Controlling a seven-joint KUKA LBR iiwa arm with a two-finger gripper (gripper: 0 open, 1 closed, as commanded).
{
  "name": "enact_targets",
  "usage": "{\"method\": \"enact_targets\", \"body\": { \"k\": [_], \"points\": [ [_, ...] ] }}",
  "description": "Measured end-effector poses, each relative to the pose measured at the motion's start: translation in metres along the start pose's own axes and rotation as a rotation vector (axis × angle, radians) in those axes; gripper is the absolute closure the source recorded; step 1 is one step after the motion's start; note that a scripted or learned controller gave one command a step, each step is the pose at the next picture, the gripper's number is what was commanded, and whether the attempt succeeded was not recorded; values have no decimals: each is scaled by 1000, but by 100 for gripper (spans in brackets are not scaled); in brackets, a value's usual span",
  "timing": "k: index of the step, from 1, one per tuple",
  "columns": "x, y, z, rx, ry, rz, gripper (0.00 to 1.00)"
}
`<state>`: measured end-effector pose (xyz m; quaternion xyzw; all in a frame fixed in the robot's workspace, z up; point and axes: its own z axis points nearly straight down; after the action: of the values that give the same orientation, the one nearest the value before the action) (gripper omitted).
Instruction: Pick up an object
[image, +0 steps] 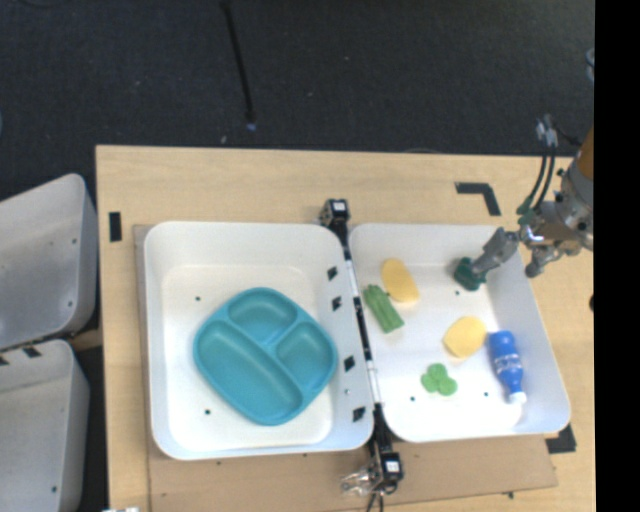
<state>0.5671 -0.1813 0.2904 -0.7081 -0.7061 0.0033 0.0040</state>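
Currently the gripper (470, 272) is seen at the far right of the right bin (545, 415), its dark green tip low over the bin floor; whether it is apart or together cannot be told. Nothing is seen held. The nearest candidate, a yellow object (465, 336), lies just nearer the viewer and barely left of the tip, roughly round, possibly slightly elongated left-right. A blue bottle (505, 364) is set beside it, long axis near-far.

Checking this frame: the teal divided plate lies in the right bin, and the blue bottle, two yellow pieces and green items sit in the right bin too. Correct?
Not quite. The camera view shows the teal divided plate in the left bin, not the right one. The rest holds: the blue bottle, both yellow pieces and the green items sit in the right bin.
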Motion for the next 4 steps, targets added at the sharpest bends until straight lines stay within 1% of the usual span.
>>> {"method": "enact_targets", "body": {
  "k": [1,2,3,4],
  "points": [
    [1,2,-7,-12,-1,-3,0],
    [5,10,38,-13,-4,-4,0],
    [7,4,80,-12,-4,-2,0],
    [10,-4,131,-10,-3,0,0]
  ]
}}
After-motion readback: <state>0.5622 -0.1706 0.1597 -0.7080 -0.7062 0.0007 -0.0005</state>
